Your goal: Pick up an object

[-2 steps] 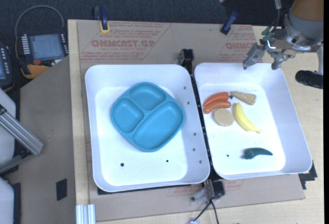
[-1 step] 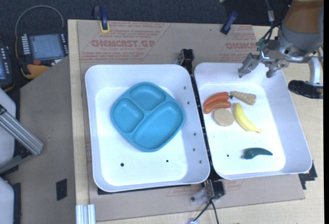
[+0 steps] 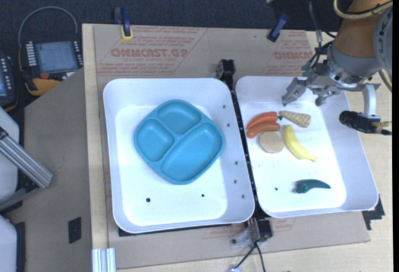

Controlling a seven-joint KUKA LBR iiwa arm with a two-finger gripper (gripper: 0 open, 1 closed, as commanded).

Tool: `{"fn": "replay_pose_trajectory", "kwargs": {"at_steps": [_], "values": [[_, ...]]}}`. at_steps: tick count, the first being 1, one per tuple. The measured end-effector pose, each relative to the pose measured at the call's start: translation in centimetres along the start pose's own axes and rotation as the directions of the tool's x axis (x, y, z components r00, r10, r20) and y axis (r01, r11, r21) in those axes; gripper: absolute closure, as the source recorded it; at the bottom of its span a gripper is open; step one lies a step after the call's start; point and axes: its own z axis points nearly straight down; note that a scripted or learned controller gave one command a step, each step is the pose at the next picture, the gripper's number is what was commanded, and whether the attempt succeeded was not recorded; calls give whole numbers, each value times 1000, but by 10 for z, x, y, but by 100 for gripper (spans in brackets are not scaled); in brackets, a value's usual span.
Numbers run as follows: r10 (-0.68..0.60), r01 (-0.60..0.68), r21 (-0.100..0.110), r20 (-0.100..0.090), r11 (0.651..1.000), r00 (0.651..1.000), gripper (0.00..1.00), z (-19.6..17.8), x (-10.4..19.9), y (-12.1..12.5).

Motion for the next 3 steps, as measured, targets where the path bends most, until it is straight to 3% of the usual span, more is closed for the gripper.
{"fn": "replay_pose_trajectory", "kwargs": {"at_steps": [1, 2, 3], "values": [[-1, 1, -10, 0, 1000, 1000, 0, 56, 9, 5], [-1, 1, -11, 3, 1000, 1000, 100, 43, 8, 6], [-1, 1, -13, 3, 1000, 1000, 100, -3, 3, 11]]}}
